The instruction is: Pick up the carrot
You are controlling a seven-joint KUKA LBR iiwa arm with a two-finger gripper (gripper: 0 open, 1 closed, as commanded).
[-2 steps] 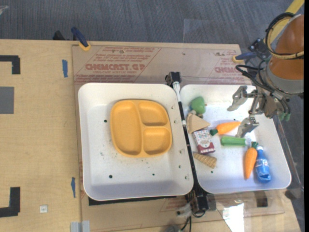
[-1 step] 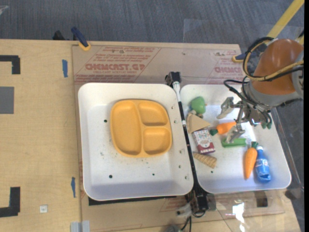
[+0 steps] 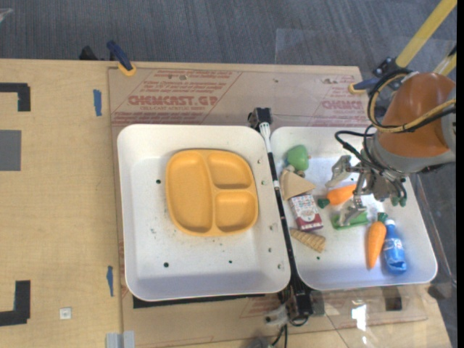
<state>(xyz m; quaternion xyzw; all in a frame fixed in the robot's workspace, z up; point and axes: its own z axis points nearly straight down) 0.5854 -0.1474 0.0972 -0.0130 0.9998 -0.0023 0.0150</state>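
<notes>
The carrot [image 3: 374, 243] is orange and tapered. It lies in the right bin [image 3: 413, 274] near the front right, with its tip pointing forward, right beside a blue bottle [image 3: 394, 250]. My gripper [image 3: 349, 189] hangs over the middle of the same bin, up and to the left of the carrot and apart from it. It is open, and its metal fingers [image 3: 341, 168] straddle a smaller orange piece [image 3: 339, 194]. A green leafy piece [image 3: 351, 221] lies just below the gripper.
Also in the right bin are a green round item [image 3: 296, 156], a tan wedge [image 3: 295, 185], a red carton [image 3: 306, 212] and a waffle cone [image 3: 309, 241]. The left bin [image 3: 138, 216] holds a yellow divided plate [image 3: 212, 191]. Cables hang by the wrist.
</notes>
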